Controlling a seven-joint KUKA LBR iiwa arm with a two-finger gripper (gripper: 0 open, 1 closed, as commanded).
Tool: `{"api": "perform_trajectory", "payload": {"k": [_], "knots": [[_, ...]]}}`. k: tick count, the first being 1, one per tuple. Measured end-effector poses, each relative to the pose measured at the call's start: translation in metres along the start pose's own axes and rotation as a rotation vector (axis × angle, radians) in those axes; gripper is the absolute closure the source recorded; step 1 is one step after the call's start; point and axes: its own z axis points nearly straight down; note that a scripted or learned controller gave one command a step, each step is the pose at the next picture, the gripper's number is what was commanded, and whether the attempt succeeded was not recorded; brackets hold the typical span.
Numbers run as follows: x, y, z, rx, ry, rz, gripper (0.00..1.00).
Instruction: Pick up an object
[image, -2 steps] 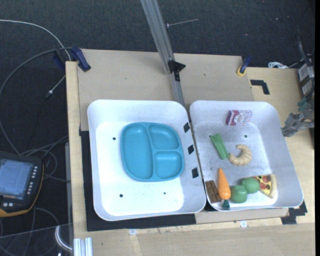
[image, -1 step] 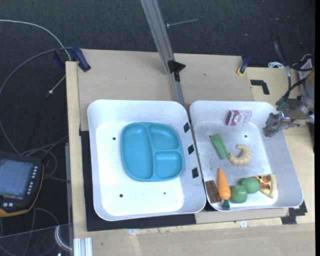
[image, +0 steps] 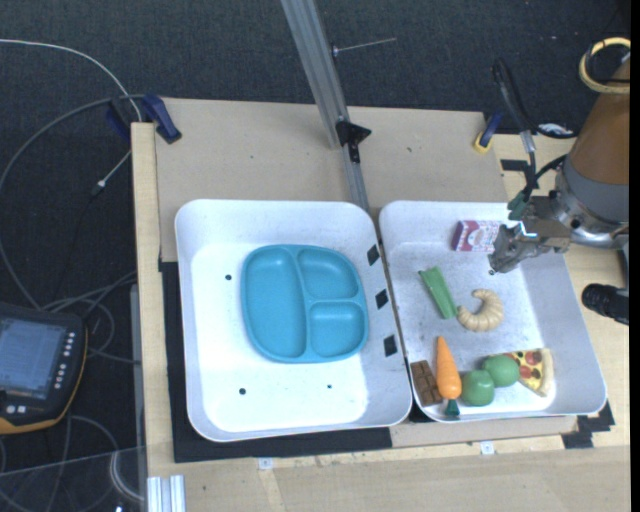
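Gripper hung over right bin's far edge, finger state not discernible, purple carton just beside it, croissant mid-bin, carrot near front edge, blue plate in left bin.

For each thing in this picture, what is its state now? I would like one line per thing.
gripper: low over the right bin, near the purple carton, holding nothing visible
purple carton: lying flat
green stick: lying flat
croissant: lying free
carrot: lying beside the chocolate bar
pizza slice: lying flat
blue divided plate: in the left bin
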Motion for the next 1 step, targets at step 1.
{"api": "perform_trajectory", "payload": {"k": [1], "knots": [[0.0490, 0.0150, 0.0144, 0.001, -0.001, 0.002, 1.00]]}}
